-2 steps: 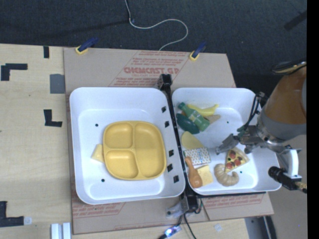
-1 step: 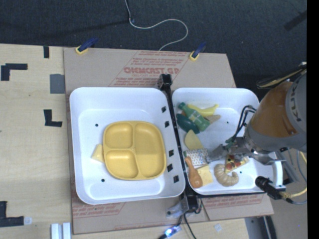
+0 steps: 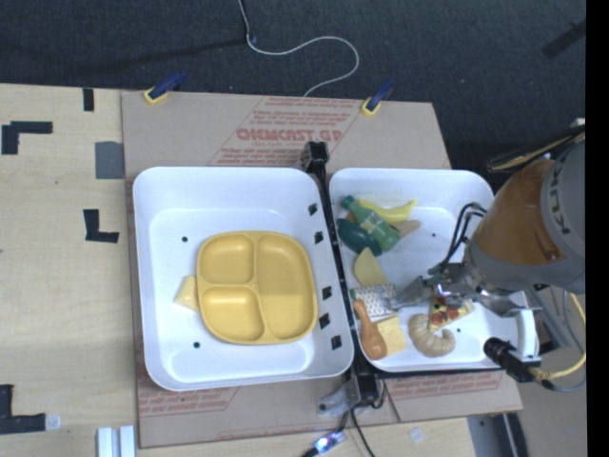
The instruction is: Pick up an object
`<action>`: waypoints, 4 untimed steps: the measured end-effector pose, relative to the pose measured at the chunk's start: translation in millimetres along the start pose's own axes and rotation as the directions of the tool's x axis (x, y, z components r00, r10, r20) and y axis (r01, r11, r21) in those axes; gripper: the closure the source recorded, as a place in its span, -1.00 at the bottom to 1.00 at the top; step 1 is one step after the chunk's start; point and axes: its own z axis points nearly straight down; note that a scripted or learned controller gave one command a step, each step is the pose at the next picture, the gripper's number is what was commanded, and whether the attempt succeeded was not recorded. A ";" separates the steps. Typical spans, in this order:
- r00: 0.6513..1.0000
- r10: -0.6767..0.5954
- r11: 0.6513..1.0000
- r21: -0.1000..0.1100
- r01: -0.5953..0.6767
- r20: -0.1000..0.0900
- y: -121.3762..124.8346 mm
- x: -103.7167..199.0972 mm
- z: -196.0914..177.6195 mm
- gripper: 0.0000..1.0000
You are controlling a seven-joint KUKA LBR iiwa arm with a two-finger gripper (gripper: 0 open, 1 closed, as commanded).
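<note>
Brown cardboard [image 3: 276,131] covers the bench under two shallow white bins, with dark carpet beyond the far edge. At the near edge of the right bin [image 3: 476,184] lie a curled, croissant-like pastry [image 3: 431,337], an orange hot-dog-shaped piece [image 3: 368,329] against the divider, and a pale yellow block [image 3: 392,334] between them. Just behind these sits the gripper [image 3: 440,298], low over the bin's middle beside a small red and yellow item [image 3: 445,311]; whether its fingers are apart or together I cannot tell, as they blur into the clutter. A grey textured piece [image 3: 379,300] lies to its left, touching the hot-dog shape. The arm [image 3: 519,231], orange-banded, fills the bin's right side. Farther back rest a pale wedge [image 3: 369,268], a green bottle [image 3: 366,228] and a banana [image 3: 392,211] near the far left corner. Centred in the left bin [image 3: 157,193] is a yellow divided plate [image 3: 257,287], with a pale yellow slice [image 3: 186,293] tucked at its left edge.
</note>
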 end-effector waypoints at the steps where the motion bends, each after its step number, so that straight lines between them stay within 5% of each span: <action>1: 1.000 0.000 1.000 -0.010 0.000 0.001 3.2 0.1 -13.5 1.00; 4: 1.000 -0.001 1.000 0.001 0.001 -0.001 8.2 -2.4 -137.4 1.00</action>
